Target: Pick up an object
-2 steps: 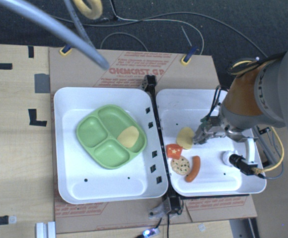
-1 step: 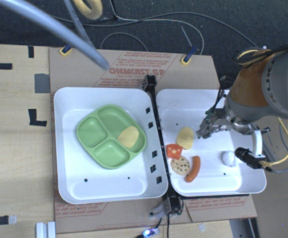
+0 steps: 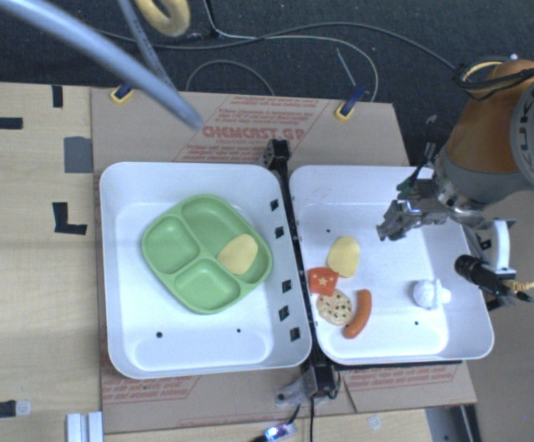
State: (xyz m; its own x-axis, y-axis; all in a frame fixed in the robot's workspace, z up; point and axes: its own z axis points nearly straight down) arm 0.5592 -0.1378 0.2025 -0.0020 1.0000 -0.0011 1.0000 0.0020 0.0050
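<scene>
The right bin (image 3: pixel 451 339) holds a pale yellow potato-like piece (image 3: pixel 344 255), a red piece (image 3: pixel 322 279), a speckled cookie (image 3: pixel 335 308), an orange-red sausage (image 3: pixel 358 313) and a small white object (image 3: pixel 425 293). My gripper (image 3: pixel 398 221) hangs over the upper middle of the right bin, up and to the right of the yellow piece, apart from every item. Nothing shows between its fingers. In the left bin (image 3: pixel 129 339) lies a green divided plate (image 3: pixel 204 253) with a yellow piece (image 3: pixel 238 254) in its right compartment.
The arm's grey and orange body (image 3: pixel 488 145) covers the right bin's upper right corner. A black divider (image 3: pixel 290 247) runs between the two bins. Cardboard (image 3: pixel 249 127) lies under the bins, with cables behind.
</scene>
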